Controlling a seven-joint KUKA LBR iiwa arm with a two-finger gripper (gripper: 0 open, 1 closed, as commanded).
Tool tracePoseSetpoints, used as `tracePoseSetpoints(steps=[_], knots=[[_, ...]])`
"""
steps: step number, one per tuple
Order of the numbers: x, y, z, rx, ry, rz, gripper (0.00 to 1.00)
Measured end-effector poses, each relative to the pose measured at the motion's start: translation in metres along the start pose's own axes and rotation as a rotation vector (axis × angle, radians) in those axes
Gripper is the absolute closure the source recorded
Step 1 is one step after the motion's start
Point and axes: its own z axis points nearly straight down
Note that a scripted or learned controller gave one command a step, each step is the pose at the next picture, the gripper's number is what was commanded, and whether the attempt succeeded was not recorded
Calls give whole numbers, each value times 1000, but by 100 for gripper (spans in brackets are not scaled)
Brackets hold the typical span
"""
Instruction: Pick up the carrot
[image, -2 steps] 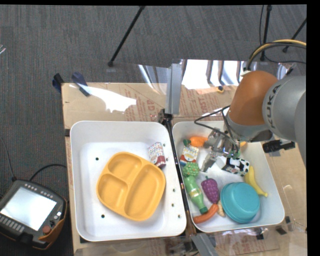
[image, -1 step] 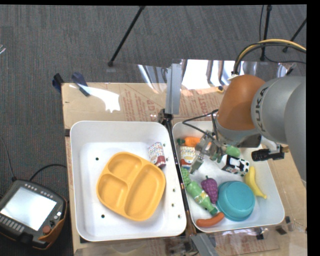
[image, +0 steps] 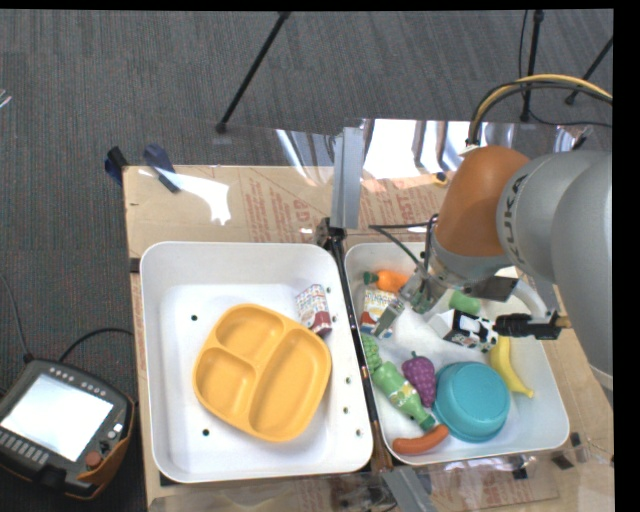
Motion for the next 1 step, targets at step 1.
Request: tracePoseSetpoints(steps=[1], knots=[[-10,-2,0,0,-1,309,0]])
